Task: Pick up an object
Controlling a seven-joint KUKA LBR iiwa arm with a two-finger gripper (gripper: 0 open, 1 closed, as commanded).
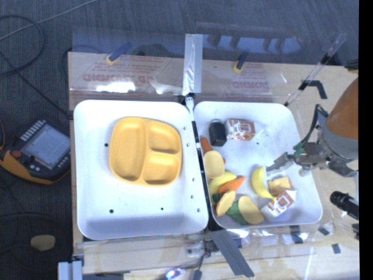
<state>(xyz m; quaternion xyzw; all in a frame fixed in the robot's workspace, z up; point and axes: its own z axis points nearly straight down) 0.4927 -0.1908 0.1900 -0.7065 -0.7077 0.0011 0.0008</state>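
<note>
The right bin [274, 112] holds several toy foods. Among them are a black piece [217, 133], a small orange-and-white carton [240, 129], a yellow banana [259, 181], a yellow wedge [280, 184] and a second carton [282, 203]. A cluster of yellow, orange and green pieces [230, 194] lies along the bin's left wall. My gripper [289, 167] hangs over the bin's right side, just above and right of the banana. It looks open, with nothing between its fingers. The arm comes in from the right edge.
The left bin [87, 203] carries a yellow compartment tray [144, 150]. A ridge [198, 174] separates the two bins. Clear plastic sheeting and tape run along the back of the bench. A handheld pendant [38, 150] lies on the floor at left.
</note>
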